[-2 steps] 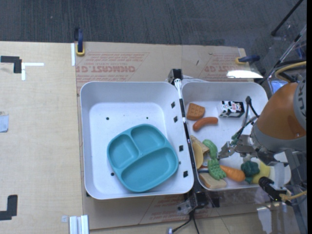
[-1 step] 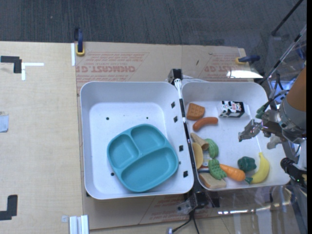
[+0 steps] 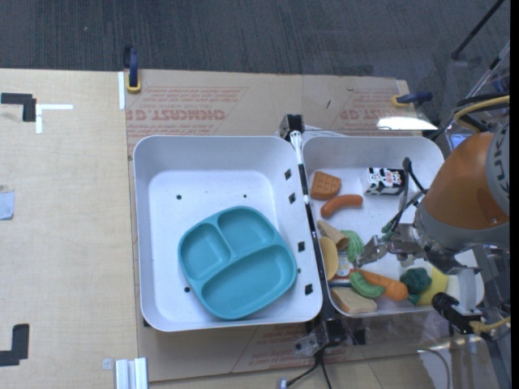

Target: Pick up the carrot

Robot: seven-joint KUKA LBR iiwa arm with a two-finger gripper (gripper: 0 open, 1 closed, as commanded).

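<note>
The carrot [image 3: 383,284] is orange with a green leafy end pointing left, and it lies near the front of the right bin [image 3: 357,148]. My gripper [image 3: 371,250] hangs low in that bin, just above and behind the carrot. It sits a little left of the carrot's middle. The grey arm with its orange band [image 3: 470,189] reaches in from the right and covers the bin's right side. Nothing shows lifted off the bin floor.
Around the carrot lie a bread slice [image 3: 353,301], a banana [image 3: 329,258], a green vegetable [image 3: 353,241], broccoli [image 3: 418,280] and a yellow piece [image 3: 439,283]. Further back are a sausage [image 3: 341,205], a waffle [image 3: 325,185] and a toy cow [image 3: 384,180]. The left bin [image 3: 162,185] holds a teal divided plate [image 3: 237,260].
</note>
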